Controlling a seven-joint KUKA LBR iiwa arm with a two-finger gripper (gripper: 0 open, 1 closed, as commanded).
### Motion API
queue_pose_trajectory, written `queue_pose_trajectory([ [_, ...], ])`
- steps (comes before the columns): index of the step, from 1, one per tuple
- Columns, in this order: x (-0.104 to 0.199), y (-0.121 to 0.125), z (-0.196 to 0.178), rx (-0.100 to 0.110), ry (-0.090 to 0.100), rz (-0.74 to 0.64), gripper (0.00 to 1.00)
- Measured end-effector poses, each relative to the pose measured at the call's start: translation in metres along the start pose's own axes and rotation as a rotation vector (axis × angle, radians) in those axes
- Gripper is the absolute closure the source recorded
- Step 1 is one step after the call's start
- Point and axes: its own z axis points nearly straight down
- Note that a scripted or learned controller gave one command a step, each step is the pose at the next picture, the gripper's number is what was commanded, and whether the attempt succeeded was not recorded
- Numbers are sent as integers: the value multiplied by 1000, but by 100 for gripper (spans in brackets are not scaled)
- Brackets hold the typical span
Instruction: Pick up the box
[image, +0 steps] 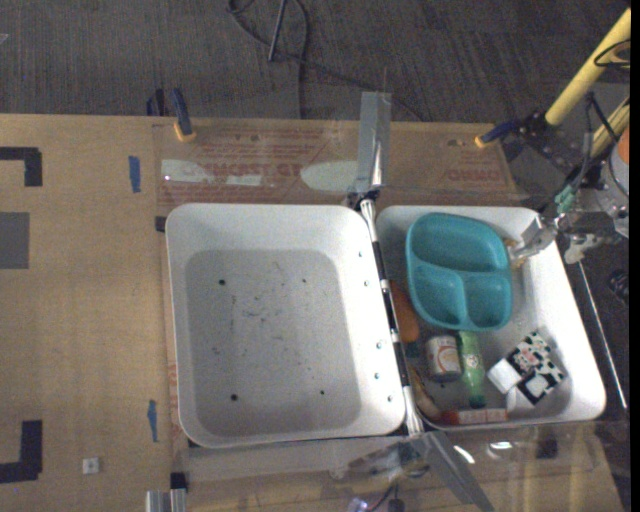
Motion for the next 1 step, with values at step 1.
queue_pose_trajectory([
  [1,-6,58,53,-5,-2,-433,0],
])
